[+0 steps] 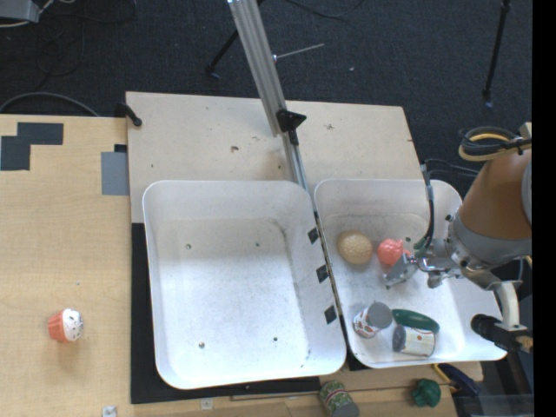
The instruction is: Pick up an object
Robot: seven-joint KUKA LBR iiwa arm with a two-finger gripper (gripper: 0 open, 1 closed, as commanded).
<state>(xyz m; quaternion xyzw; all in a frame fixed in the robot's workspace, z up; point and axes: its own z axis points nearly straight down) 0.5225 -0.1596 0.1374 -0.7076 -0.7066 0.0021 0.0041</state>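
Arm reaching into right bin from right. Gripper sitting low beside red ball, touching or nearly; finger state: cannot tell. Tan ball lying just left of red one. Small cup and green-lidded can resting near front wall.

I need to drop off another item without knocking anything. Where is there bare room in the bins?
The left bin has open floor wall to wall. The right bin is free along its far wall, behind the tan ball. It is crowded from the red object and gripper down to the cans.
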